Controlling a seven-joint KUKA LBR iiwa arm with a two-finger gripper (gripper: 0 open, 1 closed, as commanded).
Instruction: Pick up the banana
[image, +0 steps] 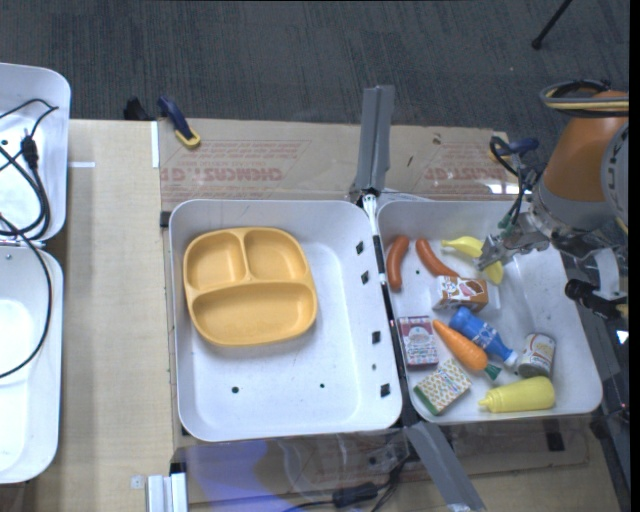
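Banana lies in the right bin, touching the gripper. I cannot tell if it grips. Squeeze the middle, then lift slowly.

Red print on cardboard sheet behind bins, upside down, partly readable: "CHEMICALS" likely; box labels illegible.

My gripper sits upper right of frame in the right bin, at the banana. Yellow divided plate in left bin.
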